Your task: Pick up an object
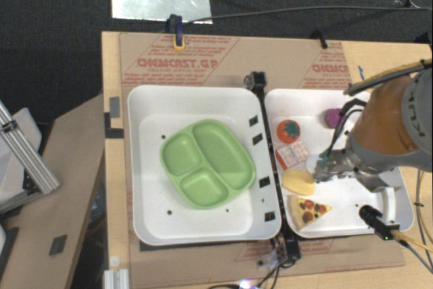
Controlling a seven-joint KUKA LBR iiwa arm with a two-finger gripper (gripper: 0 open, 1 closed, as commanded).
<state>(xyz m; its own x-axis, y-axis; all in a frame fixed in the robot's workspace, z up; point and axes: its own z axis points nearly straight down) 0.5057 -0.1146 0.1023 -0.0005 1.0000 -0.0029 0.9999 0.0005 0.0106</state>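
The right bin holds a red tomato, a small red-and-white packet, a pale yellow cheese wedge, a pizza slice and a purple thing partly hidden behind the arm. My gripper hangs low at the cheese wedge's right end, between it and the packet. The wrist covers its fingers. Nothing shows held.
The left bin bears a green divided plate. Black clips line the divider between the bins. The bulky grey and orange arm covers the right bin's right half. A cardboard sheet lies under both bins.
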